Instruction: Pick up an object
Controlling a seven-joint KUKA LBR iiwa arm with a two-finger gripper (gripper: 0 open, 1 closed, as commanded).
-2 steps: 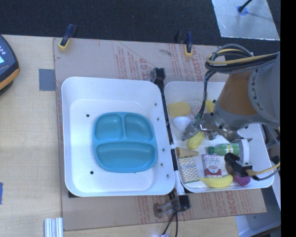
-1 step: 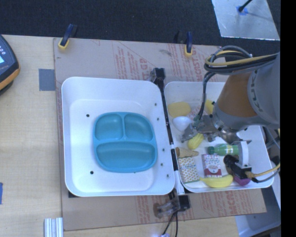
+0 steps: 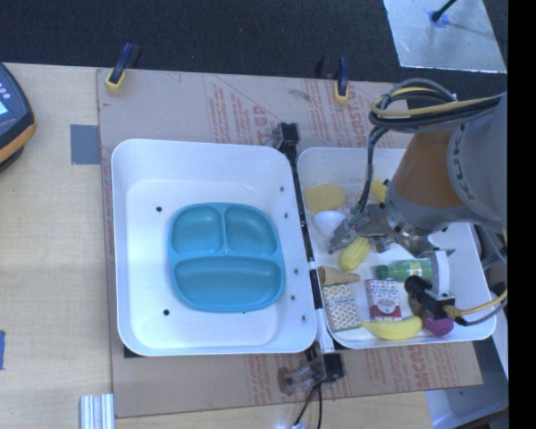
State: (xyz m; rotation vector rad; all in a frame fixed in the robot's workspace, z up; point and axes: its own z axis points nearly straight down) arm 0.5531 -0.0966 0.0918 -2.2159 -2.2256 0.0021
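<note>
Two bins: left bin [image 3: 134, 239] holds a blue divided plate [image 3: 225, 257]; right bin [image 3: 482, 329] holds the clutter. Gripper [image 3: 353, 233] low over a small yellow piece [image 3: 354, 254] near the divider. Jaw state: cannot tell. Nothing visibly lifted; pick seemingly still ahead.

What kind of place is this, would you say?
Probably a robotics lab bench set up for grasping trials: a robot arm reaching over two white bins, clamps holding the board, and toy food to pick.
</note>
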